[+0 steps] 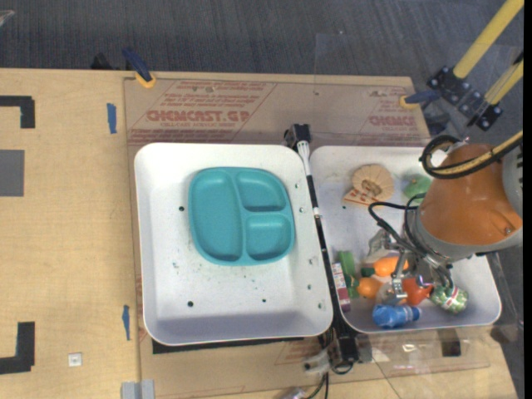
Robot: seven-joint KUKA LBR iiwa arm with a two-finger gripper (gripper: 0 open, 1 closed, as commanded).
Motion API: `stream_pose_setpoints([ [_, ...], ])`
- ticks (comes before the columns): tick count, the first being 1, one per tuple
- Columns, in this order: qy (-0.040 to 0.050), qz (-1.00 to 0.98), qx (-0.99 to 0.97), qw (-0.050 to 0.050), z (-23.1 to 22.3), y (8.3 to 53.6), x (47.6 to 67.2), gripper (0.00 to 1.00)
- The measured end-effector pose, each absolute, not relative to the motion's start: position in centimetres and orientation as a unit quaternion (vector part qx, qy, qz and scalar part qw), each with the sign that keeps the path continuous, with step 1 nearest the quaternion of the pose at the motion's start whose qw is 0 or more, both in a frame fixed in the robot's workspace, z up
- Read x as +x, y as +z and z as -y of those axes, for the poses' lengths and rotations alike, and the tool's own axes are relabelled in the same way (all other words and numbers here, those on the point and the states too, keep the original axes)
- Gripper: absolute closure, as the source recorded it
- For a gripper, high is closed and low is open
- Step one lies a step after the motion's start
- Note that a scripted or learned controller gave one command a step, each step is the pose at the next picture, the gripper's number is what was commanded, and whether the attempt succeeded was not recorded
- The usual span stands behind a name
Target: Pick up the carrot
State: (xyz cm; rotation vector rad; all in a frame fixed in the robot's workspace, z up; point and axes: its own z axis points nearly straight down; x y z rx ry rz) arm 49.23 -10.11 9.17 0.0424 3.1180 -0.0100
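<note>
the carrot [364, 288] lies in the right bin [486, 310], toward its seven o'clock corner, just beside the gripper [397, 283]. the gripper's opening i cannot tell. the bench [66, 223] is pale wood with a cardboard sheet [208, 110] under both bins, and dark carpet [249, 15] lies beyond at twelve o'clock. the left bin [158, 306] holds a teal divided tray [241, 214]. the right bin also holds a blue toy [392, 315], a tan flat piece [371, 183] and a green item [416, 184].
</note>
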Motion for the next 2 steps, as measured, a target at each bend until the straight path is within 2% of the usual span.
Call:
stream_pose_setpoints([
  [2, 0.0036, -0.912, 0.411, 0.007, 10.16, 9.07, 48.45, 0.00],
])
